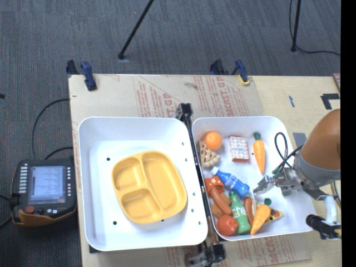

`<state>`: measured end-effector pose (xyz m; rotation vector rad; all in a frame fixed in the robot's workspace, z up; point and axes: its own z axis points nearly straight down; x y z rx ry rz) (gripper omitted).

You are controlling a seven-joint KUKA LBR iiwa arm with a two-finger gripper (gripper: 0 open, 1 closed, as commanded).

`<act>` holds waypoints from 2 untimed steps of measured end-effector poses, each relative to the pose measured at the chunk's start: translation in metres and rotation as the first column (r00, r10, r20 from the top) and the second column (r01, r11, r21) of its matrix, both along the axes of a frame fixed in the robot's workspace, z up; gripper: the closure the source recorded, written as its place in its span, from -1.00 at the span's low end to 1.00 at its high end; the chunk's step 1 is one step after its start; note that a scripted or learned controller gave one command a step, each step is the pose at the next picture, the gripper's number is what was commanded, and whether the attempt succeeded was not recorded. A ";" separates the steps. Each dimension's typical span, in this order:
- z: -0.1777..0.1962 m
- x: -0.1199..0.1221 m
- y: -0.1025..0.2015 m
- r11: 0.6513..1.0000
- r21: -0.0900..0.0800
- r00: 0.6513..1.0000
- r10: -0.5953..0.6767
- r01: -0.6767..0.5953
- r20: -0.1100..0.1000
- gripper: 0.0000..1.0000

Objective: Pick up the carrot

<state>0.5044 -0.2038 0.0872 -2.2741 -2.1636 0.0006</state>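
- Right now the gripper hangs low over the right bin, in its near right part, with the grey arm and its orange band coming in over the bin's right wall.
- Its dark fingers point toward the middle of the bin and stand a little apart, a narrow gap with nothing between them; it holds nothing.
- Two carrots lie within reach, so the task's thing is open to choice:
  - The upper carrot lies alone on bare bin floor toward the far right part of the bin, green top toward the far wall, tip toward the near wall. From the gripper it lies toward the bin's far edge, near but apart.
  - The lower carrot lies by the near wall, tilted, tip toward the near edge, just beside a green bottle and a pizza slice. It sits just below the gripper, toward the near edge.
- As I judge it, the upper carrot is the cleaner target: its long axis runs far to near, so the fingers should close across it from left and right.
- Other toys crowd the bin's left side: an orange, a blue bottle, a tomato.
- On the surface the left bin holds a yellow divided plate.
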 end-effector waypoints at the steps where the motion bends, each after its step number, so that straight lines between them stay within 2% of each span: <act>1: 0.000 0.055 0.000 0.995 0.005 0.995 -0.105 0.105 0.000 -1.00; 2: 0.001 0.131 0.007 0.971 0.001 0.971 -0.239 0.239 0.001 -1.00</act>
